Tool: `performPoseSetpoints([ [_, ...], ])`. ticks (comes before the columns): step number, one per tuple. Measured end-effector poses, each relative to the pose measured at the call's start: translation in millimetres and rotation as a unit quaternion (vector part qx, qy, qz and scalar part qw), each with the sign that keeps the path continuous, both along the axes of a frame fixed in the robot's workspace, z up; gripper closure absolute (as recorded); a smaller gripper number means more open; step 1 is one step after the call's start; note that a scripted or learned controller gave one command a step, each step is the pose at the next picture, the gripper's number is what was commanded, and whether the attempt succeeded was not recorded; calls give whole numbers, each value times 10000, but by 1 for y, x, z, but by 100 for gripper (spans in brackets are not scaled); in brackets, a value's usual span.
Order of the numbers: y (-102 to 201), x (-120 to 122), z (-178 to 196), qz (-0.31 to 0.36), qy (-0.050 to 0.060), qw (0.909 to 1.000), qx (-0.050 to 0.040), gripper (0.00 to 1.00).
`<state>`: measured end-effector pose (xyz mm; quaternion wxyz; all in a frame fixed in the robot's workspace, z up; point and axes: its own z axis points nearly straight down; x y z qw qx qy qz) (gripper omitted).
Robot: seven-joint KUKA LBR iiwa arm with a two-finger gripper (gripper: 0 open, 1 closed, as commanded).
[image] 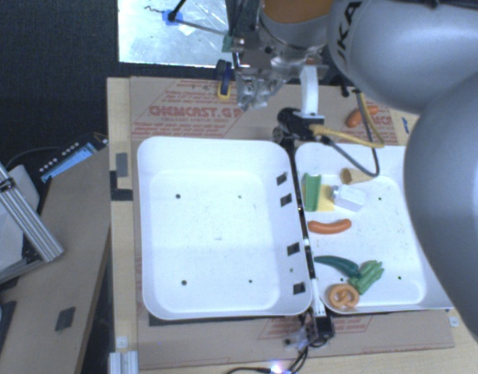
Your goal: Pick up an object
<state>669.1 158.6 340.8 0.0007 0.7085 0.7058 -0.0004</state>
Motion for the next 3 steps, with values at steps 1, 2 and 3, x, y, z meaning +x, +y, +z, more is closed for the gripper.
performPoseSetpoints([
  [1,-61,0,-19,-5,-1,10000,-5,100],
  [2,-133,0,-14,-8,-10,10000,-8,100],
  [3,59,-13,2,119,-19,9999,44,100],
])
